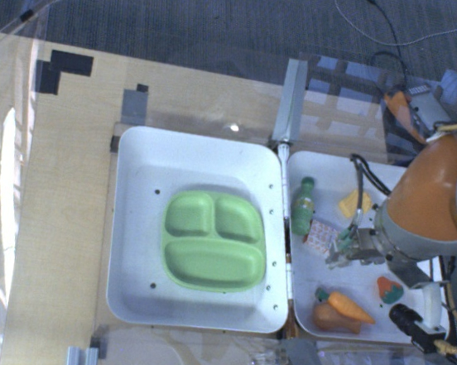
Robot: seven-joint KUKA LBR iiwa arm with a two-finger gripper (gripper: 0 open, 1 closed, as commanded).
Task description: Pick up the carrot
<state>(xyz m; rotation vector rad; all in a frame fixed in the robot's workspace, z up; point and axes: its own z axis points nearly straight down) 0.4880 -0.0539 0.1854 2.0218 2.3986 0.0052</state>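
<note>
Two white bins sat on the desk (pixel 68 198). Near the right bin's (pixel 308 309) front edge lay the carrot (pixel 349 307), touching a brown item (pixel 334 318). Above it hovered the hand (pixel 351 250); whether it was apart or together I cannot tell.

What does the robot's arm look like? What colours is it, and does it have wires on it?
The big rounded robot arm is grey with a wide, shiny orange band, and part of some dark lettering shows on the grey near the edge. At its end sits a small gripper of silvery-grey metal. A thin black cable loops from the arm down toward that gripper.
</note>
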